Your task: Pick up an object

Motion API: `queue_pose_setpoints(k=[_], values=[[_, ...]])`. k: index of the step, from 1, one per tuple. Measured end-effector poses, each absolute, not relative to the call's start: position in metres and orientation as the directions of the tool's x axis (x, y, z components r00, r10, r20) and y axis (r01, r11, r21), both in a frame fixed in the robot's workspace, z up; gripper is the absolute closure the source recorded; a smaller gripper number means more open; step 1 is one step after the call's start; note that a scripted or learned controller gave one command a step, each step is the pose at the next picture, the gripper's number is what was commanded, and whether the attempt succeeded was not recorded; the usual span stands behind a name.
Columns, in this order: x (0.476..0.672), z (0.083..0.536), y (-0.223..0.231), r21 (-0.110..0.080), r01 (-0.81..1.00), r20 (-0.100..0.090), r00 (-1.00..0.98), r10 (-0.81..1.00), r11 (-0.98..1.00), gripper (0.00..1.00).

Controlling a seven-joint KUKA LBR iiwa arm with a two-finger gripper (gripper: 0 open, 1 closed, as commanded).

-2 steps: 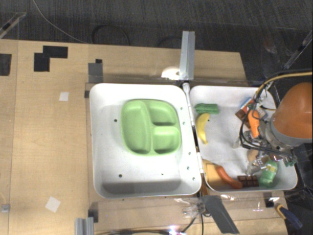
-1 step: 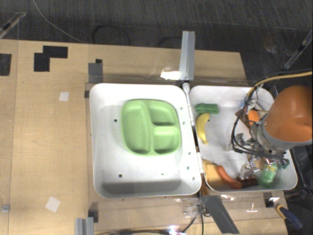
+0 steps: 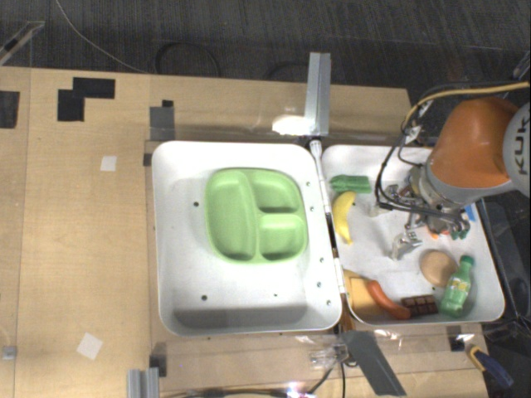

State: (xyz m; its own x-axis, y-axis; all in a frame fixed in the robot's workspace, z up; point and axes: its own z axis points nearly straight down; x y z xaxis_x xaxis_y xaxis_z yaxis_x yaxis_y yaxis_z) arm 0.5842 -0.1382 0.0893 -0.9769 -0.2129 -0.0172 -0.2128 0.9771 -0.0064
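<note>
A green divided plate [image 3: 253,214] serves as the landmark, lying in the middle of the left white bin [image 3: 178,305]. The second white bin [image 3: 373,160] sits just to its right. A metal post [image 3: 318,94] stands beyond the plate's far right corner. The wooden bench [image 3: 75,239] spreads left of it, with black markings [image 3: 81,98] toward the far left.

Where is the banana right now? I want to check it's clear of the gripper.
The banana lies in the right bin, near its left wall, just below a green block and left of the gripper.
</note>
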Motion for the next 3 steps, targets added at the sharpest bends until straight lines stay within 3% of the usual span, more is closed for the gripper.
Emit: queue_pose_setpoints(k=[1, 2, 3], values=[[0.565, 0.09, -0.087, -0.005, -0.239, -0.017, -0.971, -0.239, 0.971, 0.0], [0.559, 0.089, -0.196, -0.007, -0.08, -0.016, -0.997, -0.08, 0.997, 0.0], [0.569, 0.089, -0.176, -0.005, 0.0, -0.015, -1.0, 0.0, 1.0, 0.0]])
